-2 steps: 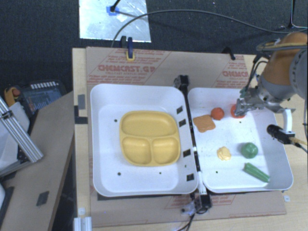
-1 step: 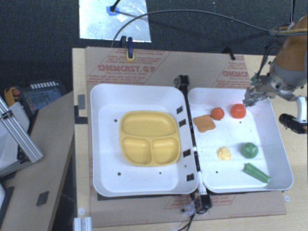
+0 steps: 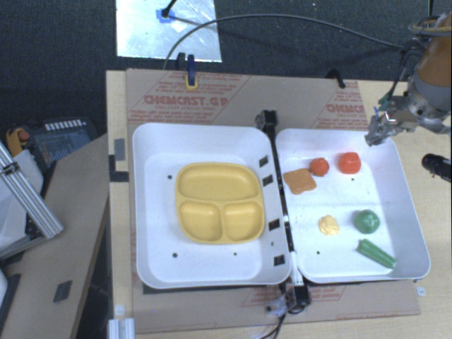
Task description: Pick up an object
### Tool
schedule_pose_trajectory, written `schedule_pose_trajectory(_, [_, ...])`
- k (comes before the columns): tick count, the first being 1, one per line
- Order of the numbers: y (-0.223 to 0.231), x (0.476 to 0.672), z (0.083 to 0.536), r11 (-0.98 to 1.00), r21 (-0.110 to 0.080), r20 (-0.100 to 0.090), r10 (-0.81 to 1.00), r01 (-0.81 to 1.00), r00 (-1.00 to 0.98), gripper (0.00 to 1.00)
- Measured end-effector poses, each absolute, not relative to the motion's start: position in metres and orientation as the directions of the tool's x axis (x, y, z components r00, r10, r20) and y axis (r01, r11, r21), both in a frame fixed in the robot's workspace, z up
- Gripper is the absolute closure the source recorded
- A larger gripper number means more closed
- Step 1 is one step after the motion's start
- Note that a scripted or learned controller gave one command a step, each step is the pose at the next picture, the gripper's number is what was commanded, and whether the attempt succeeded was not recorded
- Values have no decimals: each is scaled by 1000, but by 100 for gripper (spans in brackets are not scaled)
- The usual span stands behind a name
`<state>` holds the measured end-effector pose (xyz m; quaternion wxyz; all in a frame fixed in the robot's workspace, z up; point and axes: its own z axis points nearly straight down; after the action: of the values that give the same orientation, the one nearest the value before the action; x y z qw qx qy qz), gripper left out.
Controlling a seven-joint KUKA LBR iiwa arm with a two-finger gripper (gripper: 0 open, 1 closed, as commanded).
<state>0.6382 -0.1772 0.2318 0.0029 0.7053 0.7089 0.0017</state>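
A: Bench point(image 3: 120, 189) had two white bins; where was the gripper point(image 3: 378, 131)?
B: Upper right of the frame, above the right bin's point(image 3: 409, 210) top corner. Can't tell its state.
A: Objects?
B: Red tomato point(image 3: 349, 162) nearest, small orange ball point(image 3: 319, 166) beside it. Yellow tray point(image 3: 215, 202) sat in the left bin point(image 3: 152, 210).

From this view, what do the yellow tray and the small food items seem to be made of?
The yellow tray looks like moulded plastic, matte, with soft rounded dividers. The red tomato, green pepper and green pod look like toy plastic: flat even colours, slight sheen. Possibly rubber; the look leaves it open.
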Motion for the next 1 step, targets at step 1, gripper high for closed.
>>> schedule_pose_trajectory(1, [-177, 639, 253, 6, 5, -2, 1000, 1000, -6, 100])
